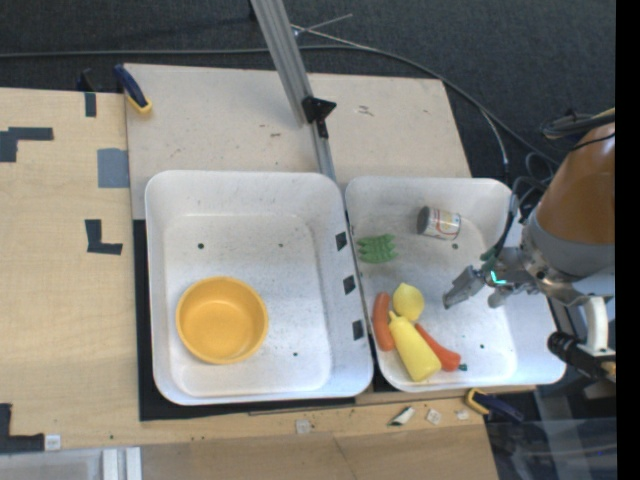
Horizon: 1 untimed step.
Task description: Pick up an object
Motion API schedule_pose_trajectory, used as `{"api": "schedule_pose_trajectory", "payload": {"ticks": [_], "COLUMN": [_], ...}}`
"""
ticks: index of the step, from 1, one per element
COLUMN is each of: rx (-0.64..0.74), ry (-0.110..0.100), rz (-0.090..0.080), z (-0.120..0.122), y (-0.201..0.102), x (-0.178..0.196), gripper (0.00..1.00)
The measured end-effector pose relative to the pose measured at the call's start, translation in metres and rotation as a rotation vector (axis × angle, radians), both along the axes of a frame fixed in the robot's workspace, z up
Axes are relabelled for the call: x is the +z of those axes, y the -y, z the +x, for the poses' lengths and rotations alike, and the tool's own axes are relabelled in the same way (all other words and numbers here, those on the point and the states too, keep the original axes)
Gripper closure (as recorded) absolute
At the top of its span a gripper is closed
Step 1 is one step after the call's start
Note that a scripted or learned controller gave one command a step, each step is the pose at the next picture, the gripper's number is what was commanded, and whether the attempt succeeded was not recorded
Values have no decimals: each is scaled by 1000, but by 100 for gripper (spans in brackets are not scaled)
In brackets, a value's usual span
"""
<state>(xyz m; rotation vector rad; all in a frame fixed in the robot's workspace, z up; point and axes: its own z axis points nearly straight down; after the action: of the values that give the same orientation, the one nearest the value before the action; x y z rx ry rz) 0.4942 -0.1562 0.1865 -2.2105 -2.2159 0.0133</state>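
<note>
Two shallow white plastic bins sit side by side on the bench, rims touching at the centre.

Left bin [170, 218]: contains one round yellow bowl [222, 318], smooth and matte, lying open side up toward the bin's 7 o'clock corner. The bin floor is speckled with small dark marks.

Right bin [400, 193]: contains five items.
- A small cylindrical can [439, 223], metallic with a pale label, lying on its side toward 1 o'clock.
- A green ribbed piece [377, 249], soft-looking, at 10 o'clock, near the dividing rim.
- A yellow squeeze bottle [411, 343], glossy plastic with a rounded cap end, lying toward 6 o'clock.
- Two orange carrot-shaped pieces: one [381, 322] touching the bottle at its 9 o'clock side, the other [441, 350] touching it at its 3 o'clock side.

The gripper [462, 291] hangs over the right bin at about 3 o'clock, its dark fingers pointing toward 8 o'clock. Nothing lies between the fingers; their spacing cannot be made out. The gripper is near the bottle's cap end and apart from it.

The grey arm [575, 208] with its orange band enters from 3 o'clock.
</note>
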Motion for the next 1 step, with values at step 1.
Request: {"api": "schedule_pose_trajectory", "payload": {"ticks": [1], "rx": [0], "ry": [3], "rz": [0], "z": [1], "y": [0], "x": [1], "gripper": [0]}}
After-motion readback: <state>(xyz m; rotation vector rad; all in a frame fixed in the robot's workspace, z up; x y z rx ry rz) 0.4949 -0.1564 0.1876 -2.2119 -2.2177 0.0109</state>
